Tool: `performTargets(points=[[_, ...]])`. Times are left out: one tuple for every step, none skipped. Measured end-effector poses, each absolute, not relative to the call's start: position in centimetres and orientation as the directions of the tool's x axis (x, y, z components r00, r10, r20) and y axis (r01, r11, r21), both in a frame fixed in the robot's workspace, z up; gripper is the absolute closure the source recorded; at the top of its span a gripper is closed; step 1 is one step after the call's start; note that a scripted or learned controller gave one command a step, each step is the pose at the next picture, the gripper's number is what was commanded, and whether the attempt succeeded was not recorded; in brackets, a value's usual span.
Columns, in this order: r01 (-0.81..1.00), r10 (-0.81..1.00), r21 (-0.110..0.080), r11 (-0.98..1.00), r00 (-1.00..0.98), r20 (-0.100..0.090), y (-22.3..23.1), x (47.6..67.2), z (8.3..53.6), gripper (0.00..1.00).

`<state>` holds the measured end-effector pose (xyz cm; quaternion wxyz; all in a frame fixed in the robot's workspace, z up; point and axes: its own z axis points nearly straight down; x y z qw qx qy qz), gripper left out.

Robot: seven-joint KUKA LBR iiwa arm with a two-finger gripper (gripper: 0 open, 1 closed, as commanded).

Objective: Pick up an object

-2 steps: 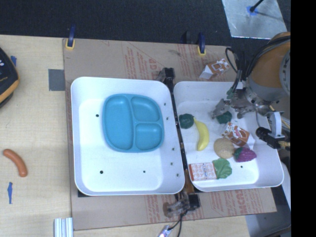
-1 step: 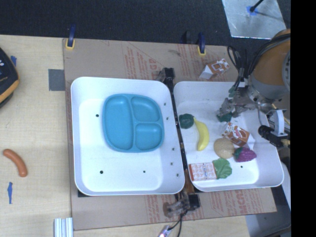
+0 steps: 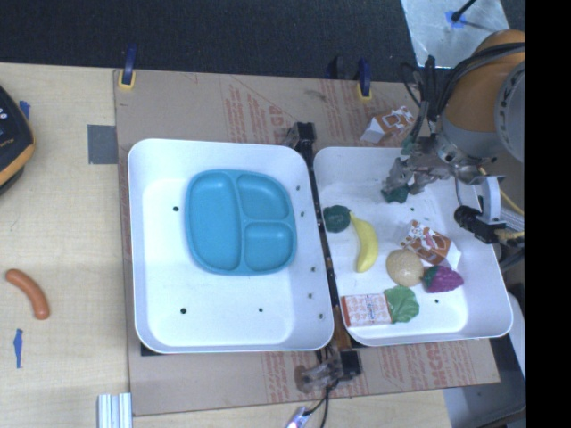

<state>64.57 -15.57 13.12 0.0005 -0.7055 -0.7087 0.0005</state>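
Observation:
My gripper (image 3: 399, 187) hangs low over the far part of the right bin (image 3: 486, 315), above bare white floor. Nothing shows between its tips. Nearer the camera in that bin lie a dark green round item (image 3: 336, 218), a yellow banana (image 3: 364, 243), a beige potato-like ball (image 3: 403, 267), a printed snack packet (image 3: 426, 241), a purple item (image 3: 442, 280), a green leafy piece (image 3: 403, 303) and a red and white box (image 3: 365, 309). The green round item is the closest, down and to the left of the gripper.
The left bin (image 3: 161, 319) holds a blue divided plate (image 3: 241, 221). A sausage (image 3: 28, 292) lies on the bench at far left. A crumpled wrapper (image 3: 388, 125) sits beyond the right bin's far rim. The arm's orange band (image 3: 482, 78) rises at the right.

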Motion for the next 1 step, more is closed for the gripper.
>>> performTargets(points=[[1.000, 1.000, -0.001, 0.006, -0.006, 0.002, -7.23, 64.81, 19.30, 1.00]])
